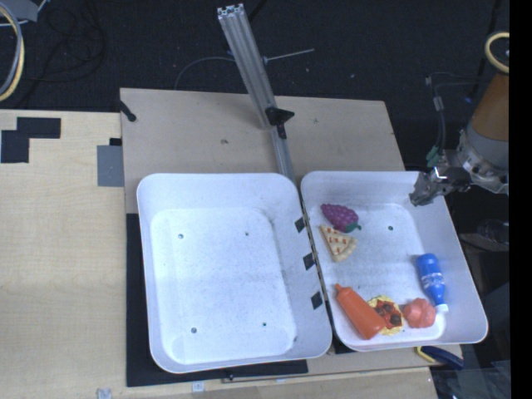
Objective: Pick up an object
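The right bin [391, 191] holds a purple bunch of grapes [340, 216], a waffle-like wedge [337, 242], an orange-red bottle [359, 311], a yellow and red piece [386, 312], a red lump [419, 312] and a blue bottle [431, 278]. My gripper [422, 192] hangs over the bin's far right rim, above and to the right of the grapes, with nothing seen between its fingers. Its tips are dark and small against the rim.
The left bin [166, 191] lies beside the right one, joined by black clips [308, 260]. A slanted aluminium rail [253, 65] rises behind the bins. Cables run across the dark floor at the back.
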Robot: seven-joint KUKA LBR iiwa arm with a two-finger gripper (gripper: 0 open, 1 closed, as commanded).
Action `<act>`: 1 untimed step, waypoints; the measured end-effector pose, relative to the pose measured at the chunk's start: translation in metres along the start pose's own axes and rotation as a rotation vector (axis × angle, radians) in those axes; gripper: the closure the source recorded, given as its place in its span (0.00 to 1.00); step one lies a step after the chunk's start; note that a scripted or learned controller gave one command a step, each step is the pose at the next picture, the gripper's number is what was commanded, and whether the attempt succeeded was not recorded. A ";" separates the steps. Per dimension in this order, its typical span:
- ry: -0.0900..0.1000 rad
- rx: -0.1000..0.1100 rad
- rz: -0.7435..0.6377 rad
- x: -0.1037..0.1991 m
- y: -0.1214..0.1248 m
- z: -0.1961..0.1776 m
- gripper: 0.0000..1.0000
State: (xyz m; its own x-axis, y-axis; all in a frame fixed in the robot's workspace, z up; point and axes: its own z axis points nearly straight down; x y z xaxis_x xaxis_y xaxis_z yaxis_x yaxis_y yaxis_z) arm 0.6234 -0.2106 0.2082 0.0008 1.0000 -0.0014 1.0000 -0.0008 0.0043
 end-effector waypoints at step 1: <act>0.000 0.000 0.000 -0.001 0.001 -0.053 1.00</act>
State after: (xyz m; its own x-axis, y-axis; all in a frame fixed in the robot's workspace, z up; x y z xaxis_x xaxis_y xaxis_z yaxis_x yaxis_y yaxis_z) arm 0.6240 -0.2112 0.2610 0.0004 1.0000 -0.0013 1.0000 -0.0004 0.0045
